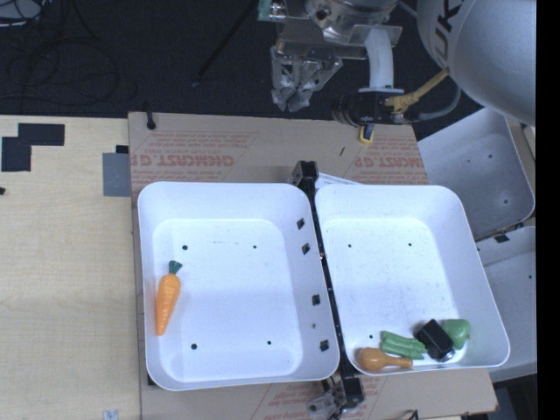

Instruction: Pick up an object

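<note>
On brown cardboard [262,151], two white bins [219,201], wooden bench [61,261], dark floor [131,51]

A pale wood-grain bench top [61,269] fills the left side of the frame, marked by dark blue-black rectangular patches [31,143] near its upper left and a grey square [115,172] just beside the cardboard. A brown cardboard sheet [219,151] with reversed red printing lies across the middle. Along the top of the frame the floor [131,51] is dark, almost black, with thin cables [52,7] looping over it at the upper left. At the right, a light grey metal panel [490,178] with small holes slopes downward.
</note>
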### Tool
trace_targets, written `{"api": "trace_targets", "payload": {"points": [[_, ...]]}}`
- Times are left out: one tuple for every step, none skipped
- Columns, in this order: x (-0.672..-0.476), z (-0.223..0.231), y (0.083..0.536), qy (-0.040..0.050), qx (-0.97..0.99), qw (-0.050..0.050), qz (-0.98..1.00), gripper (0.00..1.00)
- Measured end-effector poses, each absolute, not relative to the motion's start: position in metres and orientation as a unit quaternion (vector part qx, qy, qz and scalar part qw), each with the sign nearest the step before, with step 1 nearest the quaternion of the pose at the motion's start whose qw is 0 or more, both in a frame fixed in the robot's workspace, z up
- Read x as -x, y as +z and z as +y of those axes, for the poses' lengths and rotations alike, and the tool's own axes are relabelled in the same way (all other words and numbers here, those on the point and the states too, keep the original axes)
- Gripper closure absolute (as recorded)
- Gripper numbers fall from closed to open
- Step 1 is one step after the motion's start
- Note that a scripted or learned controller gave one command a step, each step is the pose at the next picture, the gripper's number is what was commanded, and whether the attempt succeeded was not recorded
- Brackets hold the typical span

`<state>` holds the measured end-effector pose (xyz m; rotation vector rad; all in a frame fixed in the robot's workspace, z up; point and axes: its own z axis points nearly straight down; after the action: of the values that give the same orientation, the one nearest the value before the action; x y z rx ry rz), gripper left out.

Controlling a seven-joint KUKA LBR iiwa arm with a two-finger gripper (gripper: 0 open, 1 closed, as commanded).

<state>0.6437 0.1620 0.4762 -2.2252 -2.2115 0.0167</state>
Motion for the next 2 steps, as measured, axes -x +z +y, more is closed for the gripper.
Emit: {"api": "trace_targets", "payload": {"points": [[-0.644,0.23,0.521,-0.0003,0.705,0.0,-0.709,1.0],[-0.643,0.168,0.413,0.0065,0.709,0.003,-0.705,1.0]]}}
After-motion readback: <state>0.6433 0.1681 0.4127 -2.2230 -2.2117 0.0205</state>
